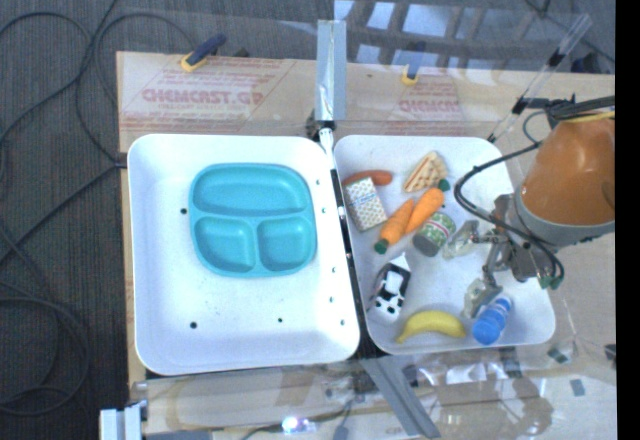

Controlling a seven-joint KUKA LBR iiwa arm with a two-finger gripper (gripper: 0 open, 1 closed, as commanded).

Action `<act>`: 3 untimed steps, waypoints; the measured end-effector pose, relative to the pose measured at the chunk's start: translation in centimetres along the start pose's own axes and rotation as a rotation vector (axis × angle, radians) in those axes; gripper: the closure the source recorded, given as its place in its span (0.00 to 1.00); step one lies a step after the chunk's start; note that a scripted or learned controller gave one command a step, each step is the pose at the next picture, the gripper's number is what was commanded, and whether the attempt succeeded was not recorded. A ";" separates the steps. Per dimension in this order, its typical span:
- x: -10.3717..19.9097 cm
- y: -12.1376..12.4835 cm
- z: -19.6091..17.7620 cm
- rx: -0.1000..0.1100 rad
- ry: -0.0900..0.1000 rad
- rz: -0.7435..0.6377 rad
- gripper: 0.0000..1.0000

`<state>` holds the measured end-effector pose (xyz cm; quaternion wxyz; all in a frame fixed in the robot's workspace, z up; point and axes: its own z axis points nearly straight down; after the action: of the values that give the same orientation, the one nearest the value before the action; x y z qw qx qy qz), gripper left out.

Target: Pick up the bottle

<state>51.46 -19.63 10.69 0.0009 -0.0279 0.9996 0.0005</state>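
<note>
The bottle [488, 319] is small and clear with a blue end. It lies on its side in the front right corner of the right bin [520, 340], just right of a banana [432, 326]. My gripper [492, 275] hangs from the orange-banded wrist [568, 178] over the right side of that bin. Its tip sits just behind the bottle's clear end. I see nothing held in it.
The right bin also holds two carrots [412, 216], a sandwich wedge [427, 171], a cracker box [365, 202], a small can [434, 233], a clear plastic piece [461, 240] and a cow toy [390, 289]. A blue divided plate [254, 218] lies in the left bin [160, 308].
</note>
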 end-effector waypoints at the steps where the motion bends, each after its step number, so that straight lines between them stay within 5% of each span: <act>1: -5.2 -2.8 -3.3 -0.002 -0.003 0.104 0.00; 2: 0.2 -2.4 1.8 0.000 -0.011 0.061 0.00; 3: -8.6 -2.5 -4.7 -0.002 -0.005 -0.255 0.00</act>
<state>60.20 -21.66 15.37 0.0033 -0.1546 0.9880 0.0014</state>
